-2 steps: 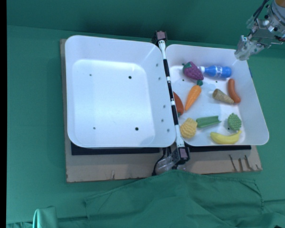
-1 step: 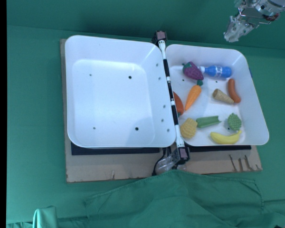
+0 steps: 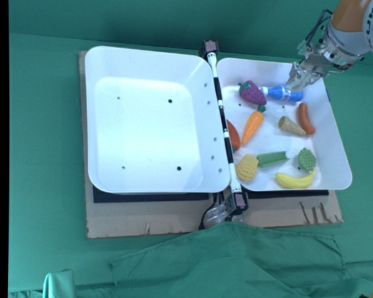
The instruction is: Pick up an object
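rumpled green cloth (image 3: 236, 259) lies along the near edge. beyond it, the right bin (image 3: 339, 166) holds toy food; a blue bottle (image 3: 281, 93) lies near its far rim, with the claw (image 3: 297, 82) at the bottle's right end, grip impossible to tell.

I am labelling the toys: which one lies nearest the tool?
The blue bottle, directly below the tool at the right bin's far edge; the purple grapes lie farther left.

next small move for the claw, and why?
Probably lower straight down a little. The claw sits at the right end of the blue bottle, which lies flat near the right bin's far edge, purple grapes at its other end.
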Robot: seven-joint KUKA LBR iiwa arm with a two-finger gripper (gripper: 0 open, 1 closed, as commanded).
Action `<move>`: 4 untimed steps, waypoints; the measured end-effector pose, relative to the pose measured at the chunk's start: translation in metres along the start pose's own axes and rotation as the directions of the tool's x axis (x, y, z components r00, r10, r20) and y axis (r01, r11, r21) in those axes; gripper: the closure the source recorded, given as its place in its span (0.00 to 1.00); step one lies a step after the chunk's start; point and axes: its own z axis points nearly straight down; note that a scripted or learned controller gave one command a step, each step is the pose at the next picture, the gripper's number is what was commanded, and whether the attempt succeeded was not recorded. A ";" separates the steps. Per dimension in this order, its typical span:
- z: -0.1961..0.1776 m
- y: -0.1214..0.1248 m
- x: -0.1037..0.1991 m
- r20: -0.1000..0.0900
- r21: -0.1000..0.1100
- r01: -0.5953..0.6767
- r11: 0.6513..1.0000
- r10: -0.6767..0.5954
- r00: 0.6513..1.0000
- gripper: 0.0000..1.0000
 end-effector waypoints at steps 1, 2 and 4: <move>0.028 -0.002 0.001 0.002 -0.009 0.004 1.000 -0.004 1.000 1.00; 0.014 0.000 0.000 0.006 -0.018 0.002 1.000 -0.001 1.000 1.00; 0.011 0.005 -0.001 0.011 -0.038 0.003 0.999 -0.002 1.000 1.00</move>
